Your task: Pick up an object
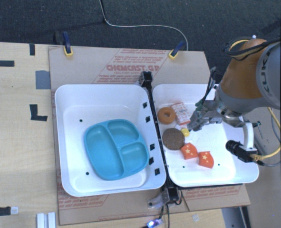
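The right bin holds several small items: an orange doughnut, a pink-and-white wrapped piece, a brown round patty, a small yellow piece and two red-orange chunks. My gripper hangs low over this bin, just right of the yellow piece and the wrapped piece. The fingers point down and left, and their tips are dark and hard to separate. Nothing is visibly held.
The left bin holds a blue divided tray. A black divider runs between the bins. The grey arm with its orange band reaches in from the right, over the right bin's far edge.
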You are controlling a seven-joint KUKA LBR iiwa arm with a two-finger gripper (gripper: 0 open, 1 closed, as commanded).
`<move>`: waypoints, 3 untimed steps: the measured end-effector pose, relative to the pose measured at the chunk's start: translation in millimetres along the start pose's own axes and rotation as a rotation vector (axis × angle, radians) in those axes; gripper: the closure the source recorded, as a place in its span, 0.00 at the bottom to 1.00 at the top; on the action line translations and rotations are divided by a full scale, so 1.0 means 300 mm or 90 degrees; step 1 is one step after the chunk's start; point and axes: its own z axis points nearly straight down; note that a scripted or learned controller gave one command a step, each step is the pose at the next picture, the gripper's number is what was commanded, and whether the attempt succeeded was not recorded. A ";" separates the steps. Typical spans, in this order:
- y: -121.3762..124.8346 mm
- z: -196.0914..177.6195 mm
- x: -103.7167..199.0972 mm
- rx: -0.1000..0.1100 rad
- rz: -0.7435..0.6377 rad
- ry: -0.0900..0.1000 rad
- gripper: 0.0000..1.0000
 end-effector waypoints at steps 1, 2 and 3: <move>-0.009 -0.142 0.003 0.000 0.000 0.000 1.00; -0.006 -0.316 0.004 0.001 0.000 0.000 1.00; 0.071 -0.252 0.182 0.003 -0.002 0.000 1.00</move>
